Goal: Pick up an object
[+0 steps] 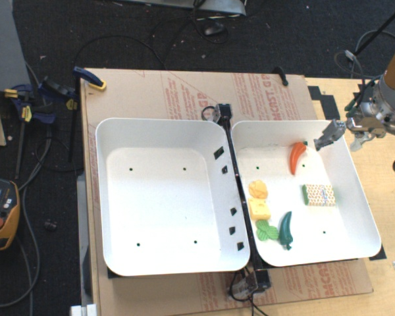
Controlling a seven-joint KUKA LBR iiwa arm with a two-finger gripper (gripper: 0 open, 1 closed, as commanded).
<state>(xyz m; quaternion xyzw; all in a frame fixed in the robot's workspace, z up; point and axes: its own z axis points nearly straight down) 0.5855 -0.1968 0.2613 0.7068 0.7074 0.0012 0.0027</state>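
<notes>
Your bench top is a tan board (158,91) printed with red lettering, too broken up to read with confidence, and it sits over dark speckled carpet (52,31) strewn with black cables. A blue and yellow clamp (89,78) grips the board's far left corner, and an orange-cased device (1,212) lies on the floor at the left. The left bin (164,196) and right bin (303,196) sit touching, side by side. In the right bin you have an orange chili-shaped toy (297,157), a patterned sponge-like block (319,195), two yellow pieces (259,199), a green leafy piece (266,231) and a teal piece (286,228). The gripper (339,135) hovers over the right bin's far right corner, just beside the chili toy, its fingers spread and holding nothing.
</notes>
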